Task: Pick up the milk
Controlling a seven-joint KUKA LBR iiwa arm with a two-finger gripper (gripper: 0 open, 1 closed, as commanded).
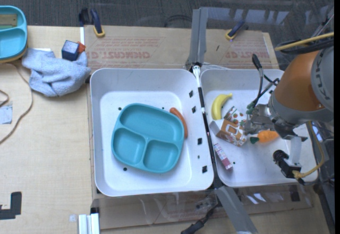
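The milk [233,131], a small carton printed in orange, brown and white, lies on its side in the right bin [249,174], left of that bin's middle. Its long axis runs on a slant from far-left to near-right, and which end is the top cannot be told. The gripper [257,121] hangs just right of the carton's right end, at the tip of the grey arm [303,89] with its orange band; whether it is released or clenched cannot be told, and nothing clearly sits in its grasp. A banana [219,105] lies just beyond the carton on the far side. An orange carrot [267,136] sits just right of it, under the wrist. A slim pink-and-white packet [220,152] lies along the bin's left wall, near the carton's near-left corner. In the left bin [106,174] rests a teal divided plate [149,137] with an orange sausage-like piece [179,120] at its right rim. On the bench to the far left lie a grey cloth [56,74] and a small blue block [69,50].
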